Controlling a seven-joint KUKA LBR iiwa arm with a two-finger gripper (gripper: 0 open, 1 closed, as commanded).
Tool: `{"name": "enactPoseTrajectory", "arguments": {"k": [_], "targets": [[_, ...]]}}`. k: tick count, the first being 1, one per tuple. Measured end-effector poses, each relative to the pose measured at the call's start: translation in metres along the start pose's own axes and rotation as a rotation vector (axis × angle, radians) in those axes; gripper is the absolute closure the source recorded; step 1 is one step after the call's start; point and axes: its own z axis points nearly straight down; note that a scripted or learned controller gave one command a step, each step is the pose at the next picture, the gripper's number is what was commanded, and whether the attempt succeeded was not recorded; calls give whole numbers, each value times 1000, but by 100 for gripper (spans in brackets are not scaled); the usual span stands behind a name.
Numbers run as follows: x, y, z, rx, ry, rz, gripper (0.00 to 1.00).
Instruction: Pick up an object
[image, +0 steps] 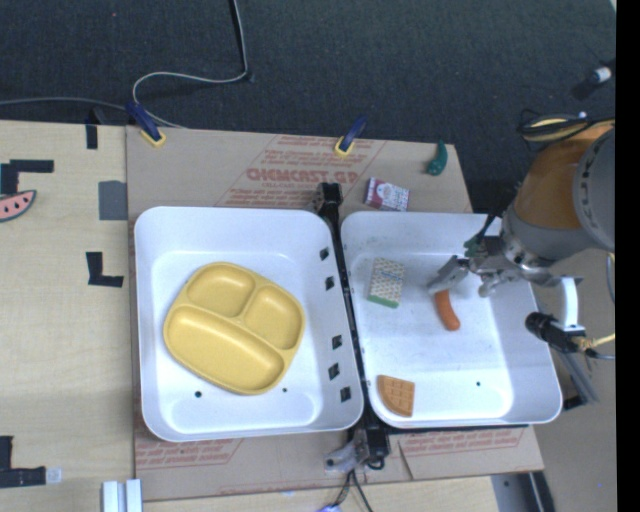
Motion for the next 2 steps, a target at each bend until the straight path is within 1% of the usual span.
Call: {"name": "enactPoseTrajectory", "arguments": {"k": [1,2], "targets": [[84,22,46,-12,-2,0,0],[83,24,34,-17,-3,1,100]]}}
